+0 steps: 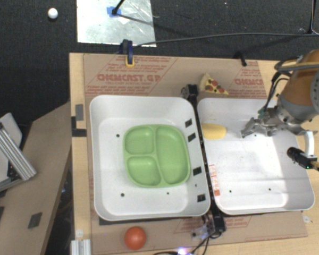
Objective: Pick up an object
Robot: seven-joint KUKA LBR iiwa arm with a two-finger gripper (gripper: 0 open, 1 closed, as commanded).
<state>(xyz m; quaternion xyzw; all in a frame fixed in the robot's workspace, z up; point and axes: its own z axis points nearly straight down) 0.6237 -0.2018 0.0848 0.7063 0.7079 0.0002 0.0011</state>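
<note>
The end effector (pixel 250 130) hovers, apparently released and grasping nothing, just right of the yellow object (pixel 213 131) (in the right bin (pixel 266 195)); approach step: next, shift left and descend.

A: Bright, even overhead light; the white bins (pixel 149 108) nearly wash out left of the gripper (pixel 251 130).
B: Soft shadow just beneath it, focus sharp, slight edge blur.

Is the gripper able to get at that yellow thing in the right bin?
Probably yes. The yellow object lies alone on the right bin's floor, near its left wall, with bare floor between it and the gripper.
</note>
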